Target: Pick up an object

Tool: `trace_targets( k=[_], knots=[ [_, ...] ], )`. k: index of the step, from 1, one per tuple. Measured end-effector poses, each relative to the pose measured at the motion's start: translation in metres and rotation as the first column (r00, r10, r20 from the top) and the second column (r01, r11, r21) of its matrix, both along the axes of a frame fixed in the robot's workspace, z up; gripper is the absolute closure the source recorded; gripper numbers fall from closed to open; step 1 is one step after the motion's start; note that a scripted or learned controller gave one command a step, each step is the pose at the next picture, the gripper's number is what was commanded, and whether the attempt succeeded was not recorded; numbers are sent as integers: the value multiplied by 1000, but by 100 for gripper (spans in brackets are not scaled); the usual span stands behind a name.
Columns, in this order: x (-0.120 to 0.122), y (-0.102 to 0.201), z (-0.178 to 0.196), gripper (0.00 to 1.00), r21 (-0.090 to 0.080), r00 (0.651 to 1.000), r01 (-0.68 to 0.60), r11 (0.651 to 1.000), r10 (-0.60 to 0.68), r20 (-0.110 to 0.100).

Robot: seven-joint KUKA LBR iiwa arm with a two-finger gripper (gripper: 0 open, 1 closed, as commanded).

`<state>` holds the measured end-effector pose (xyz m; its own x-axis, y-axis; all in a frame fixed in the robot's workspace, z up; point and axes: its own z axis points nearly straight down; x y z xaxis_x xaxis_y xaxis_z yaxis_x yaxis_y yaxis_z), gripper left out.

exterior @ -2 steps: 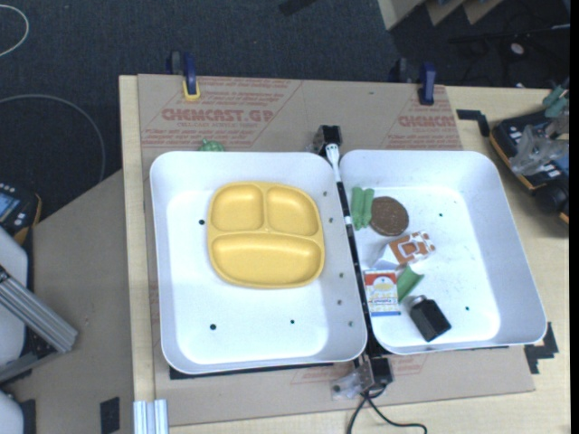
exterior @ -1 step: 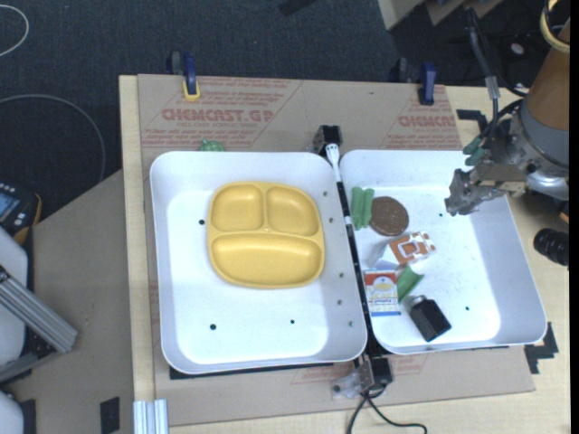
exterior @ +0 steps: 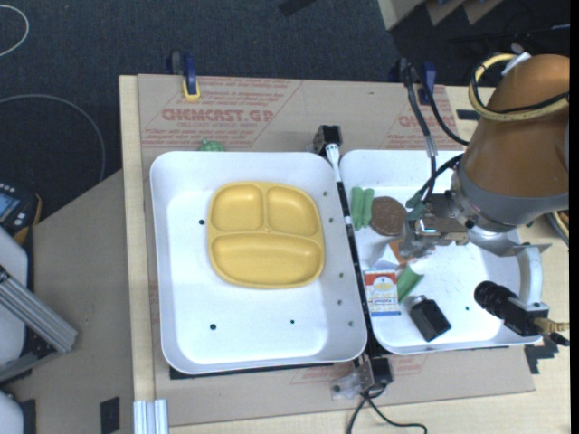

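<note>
1. Left bin (exterior: 181, 269): holds a yellow divided plate (exterior: 266, 234), lying flat toward the bin's far side.
2. Right bin (exterior: 470, 328): adjoins the left bin on its right.
3. Gripper (exterior: 418, 239): low over the right bin's middle.
4. Brown disc (exterior: 387, 215): just left of the gripper.
5. Green item (exterior: 362, 207): left of the disc.
6. Small carton (exterior: 383, 289) and black block (exterior: 429, 317): nearer the camera than the gripper.

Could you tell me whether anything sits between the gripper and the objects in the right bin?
Nothing visible does. The gripper hangs directly over the right bin, close above the brown disc and green pieces.
</note>
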<state>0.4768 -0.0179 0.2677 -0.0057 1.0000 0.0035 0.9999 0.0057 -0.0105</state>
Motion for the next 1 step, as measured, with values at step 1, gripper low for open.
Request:
trace_targets(
  k=[1],
  knots=[
    [3,75,52,100,-1,1000,-4,1000,4,17]
  ],
)
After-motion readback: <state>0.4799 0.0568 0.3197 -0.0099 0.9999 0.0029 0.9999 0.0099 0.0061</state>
